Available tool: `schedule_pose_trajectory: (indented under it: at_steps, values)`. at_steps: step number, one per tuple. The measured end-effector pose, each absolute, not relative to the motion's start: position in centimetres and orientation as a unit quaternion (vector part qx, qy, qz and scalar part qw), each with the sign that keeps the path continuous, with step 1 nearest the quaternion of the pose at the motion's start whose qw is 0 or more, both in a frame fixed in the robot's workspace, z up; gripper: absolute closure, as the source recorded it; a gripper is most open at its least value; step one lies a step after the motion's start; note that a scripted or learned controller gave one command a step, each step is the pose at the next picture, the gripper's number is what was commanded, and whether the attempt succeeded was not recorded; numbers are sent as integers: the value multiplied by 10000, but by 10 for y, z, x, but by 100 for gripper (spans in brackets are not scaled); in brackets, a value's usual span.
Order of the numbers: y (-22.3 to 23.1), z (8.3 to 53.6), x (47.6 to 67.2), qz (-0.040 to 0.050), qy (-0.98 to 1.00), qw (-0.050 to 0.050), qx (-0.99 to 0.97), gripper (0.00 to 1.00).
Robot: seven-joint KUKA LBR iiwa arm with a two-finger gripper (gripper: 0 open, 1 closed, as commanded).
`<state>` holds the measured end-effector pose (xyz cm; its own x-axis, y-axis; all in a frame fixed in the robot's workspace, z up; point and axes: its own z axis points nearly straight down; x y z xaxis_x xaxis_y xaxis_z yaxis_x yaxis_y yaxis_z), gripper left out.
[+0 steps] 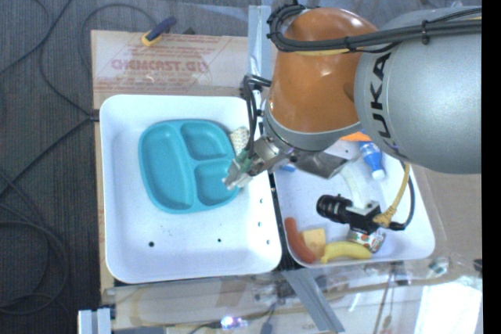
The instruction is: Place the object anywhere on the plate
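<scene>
Over the left bin (117, 246), the gripper (239, 170) hangs at the teal plate's (188, 164) right edge. Can't tell its grip state. A corn-like object (240, 138) sits just beside the plate's upper right rim.

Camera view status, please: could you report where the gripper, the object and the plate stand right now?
Gripper over the right edge of the teal plate. Pale object beside it at the plate's rim. Left bin bears the plate.
</scene>
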<state>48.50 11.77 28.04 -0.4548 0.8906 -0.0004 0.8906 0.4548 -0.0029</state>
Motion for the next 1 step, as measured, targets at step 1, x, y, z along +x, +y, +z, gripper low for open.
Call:
schedule_pose_trajectory:
  at_steps: [1]
  values:
    - [97,228,517,13,-8684,7,-4958,100]
